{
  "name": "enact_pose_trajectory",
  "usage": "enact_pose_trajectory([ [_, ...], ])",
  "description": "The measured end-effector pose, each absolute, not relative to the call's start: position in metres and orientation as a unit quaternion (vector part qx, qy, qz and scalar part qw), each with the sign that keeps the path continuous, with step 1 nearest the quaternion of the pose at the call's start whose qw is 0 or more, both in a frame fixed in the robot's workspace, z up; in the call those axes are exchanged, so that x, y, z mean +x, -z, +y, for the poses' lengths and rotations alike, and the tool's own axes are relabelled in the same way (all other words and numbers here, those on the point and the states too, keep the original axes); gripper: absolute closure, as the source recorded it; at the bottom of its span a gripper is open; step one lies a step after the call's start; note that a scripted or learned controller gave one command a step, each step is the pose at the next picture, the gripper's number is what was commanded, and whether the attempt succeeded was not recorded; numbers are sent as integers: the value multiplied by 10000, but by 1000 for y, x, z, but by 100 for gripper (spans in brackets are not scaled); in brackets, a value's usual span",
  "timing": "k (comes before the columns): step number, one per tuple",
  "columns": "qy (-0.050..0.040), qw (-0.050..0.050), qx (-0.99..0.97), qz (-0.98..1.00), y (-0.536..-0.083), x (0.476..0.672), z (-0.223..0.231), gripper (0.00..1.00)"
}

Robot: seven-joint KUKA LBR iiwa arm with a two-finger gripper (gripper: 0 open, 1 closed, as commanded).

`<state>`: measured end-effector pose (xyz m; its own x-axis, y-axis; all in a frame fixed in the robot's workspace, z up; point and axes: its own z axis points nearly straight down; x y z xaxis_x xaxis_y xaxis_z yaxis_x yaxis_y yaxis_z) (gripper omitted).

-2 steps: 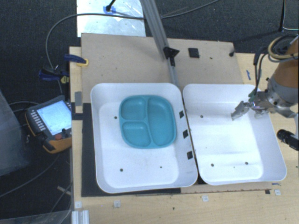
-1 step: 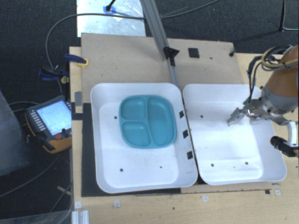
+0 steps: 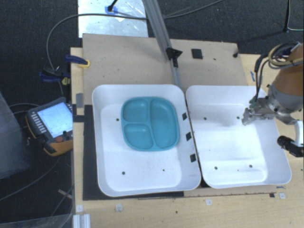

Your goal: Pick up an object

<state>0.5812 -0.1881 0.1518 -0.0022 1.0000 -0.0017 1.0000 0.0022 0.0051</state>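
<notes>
A teal divided plate with three compartments lies flat in the upper middle of the left white bin. My gripper hangs over the right side of the right white bin, below the grey wrist and orange band at the view's right edge. It is far to the right of the plate, with the seam between the bins in between. Nothing shows at its tip.
A slanted metal pole comes down to the back edge between the bins. Small black clips sit along the seam. A teach pendant lies off the bench to the left. Cables run around the bench.
</notes>
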Motion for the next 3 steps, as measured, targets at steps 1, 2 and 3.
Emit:
enact_pose_trajectory([
  [1, -21, 38, 7051, 7091, -212, 592, -188, 100],
  [2, -14, 23, 7051, 7091, -238, 593, -188, 100],
  [3, -5, 1, 7043, 7099, -237, 581, -144, 100],
])
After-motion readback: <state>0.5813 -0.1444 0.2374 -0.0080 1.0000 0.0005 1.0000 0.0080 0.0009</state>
